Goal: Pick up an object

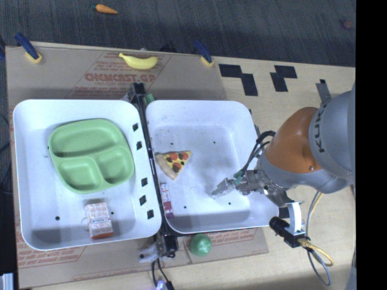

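Item 1, green ball [201,244]: lies on the worktop [236,243] at the near edge, outside both bins, just past the right bin's near wall at about 6 o'clock of the scene. Probably a stray, out of the working area.

Item 2, small printed packet [98,219]: flat in the left bin [24,162], at its near end, about 7 o'clock. It lies apart from the tray.

Item 3, tool [221,188]: low inside the right bin [199,110], toward its near right, about 4 o'clock, pointing left. Whether it is apart or together cannot be told; nothing is seen clamped in it. Its low placement suggests a grasp attempt on the bin floor.

Item 4, pizza slice [173,162]: the likely task object, resting flat at the right bin's left side, beside the divider, well apart from the tool. Triangular, yellow crust, red and dark toppings; thin and flat, so judged awkward to pinch.

Item 5, green divided tray [91,154]: fills the middle of the left bin, three compartments.

Item 6, banana [138,60]: on the worktop beyond the bins, about 12 o'clock.
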You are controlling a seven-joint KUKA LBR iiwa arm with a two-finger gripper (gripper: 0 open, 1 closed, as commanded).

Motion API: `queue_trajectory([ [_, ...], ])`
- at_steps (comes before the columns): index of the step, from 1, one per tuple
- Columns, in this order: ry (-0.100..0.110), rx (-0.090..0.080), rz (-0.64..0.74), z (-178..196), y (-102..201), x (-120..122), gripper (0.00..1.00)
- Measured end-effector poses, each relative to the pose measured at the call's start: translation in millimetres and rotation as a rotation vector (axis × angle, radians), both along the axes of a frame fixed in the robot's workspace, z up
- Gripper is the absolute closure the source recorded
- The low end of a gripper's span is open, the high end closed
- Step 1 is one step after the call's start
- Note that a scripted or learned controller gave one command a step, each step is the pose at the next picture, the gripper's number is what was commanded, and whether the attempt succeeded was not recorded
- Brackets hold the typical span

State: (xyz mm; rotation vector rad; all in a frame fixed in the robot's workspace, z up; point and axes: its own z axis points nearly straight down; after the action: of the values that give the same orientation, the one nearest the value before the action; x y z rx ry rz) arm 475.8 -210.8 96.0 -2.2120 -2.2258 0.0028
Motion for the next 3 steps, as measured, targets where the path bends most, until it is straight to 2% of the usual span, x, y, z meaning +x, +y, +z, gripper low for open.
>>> queue_trajectory([
  [1,-0.004,-0.001,-0.001,39,0,93,0.00],
  [2,0.000,0.000,0.001,36,44,98,0.00],
  [3,0.001,0.000,0.000,31,77,26,0.00],
])
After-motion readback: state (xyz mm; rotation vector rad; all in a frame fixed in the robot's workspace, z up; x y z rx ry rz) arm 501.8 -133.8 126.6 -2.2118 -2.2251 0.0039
